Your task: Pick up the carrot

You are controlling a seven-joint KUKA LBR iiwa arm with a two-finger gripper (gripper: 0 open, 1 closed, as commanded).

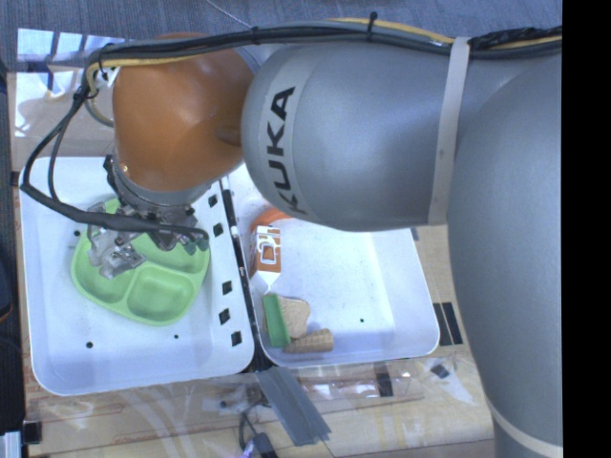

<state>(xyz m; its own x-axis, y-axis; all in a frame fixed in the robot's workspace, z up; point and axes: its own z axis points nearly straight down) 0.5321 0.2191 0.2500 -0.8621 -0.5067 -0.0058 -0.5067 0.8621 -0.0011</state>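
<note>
My gripper [118, 252] hangs below the orange wrist band, low over the green divided plate [153, 294] in the left bin [48, 351]. Its metal parts sit above the plate's upper left compartment, and I cannot tell whether anything is between them. An orange and white item [268, 246] lies in the right bin [382, 294] against the dividing wall. Its upper end is hidden under the arm, so I cannot tell whether it is the carrot. The arm's large grey body covers the far part of both bins.
In the right bin's near left corner lie a green block [276, 320], a tan piece [297, 310] and a waffle cone [311, 342]. Black cables [38, 175] loop off the wrist over the left bin's far edge.
</note>
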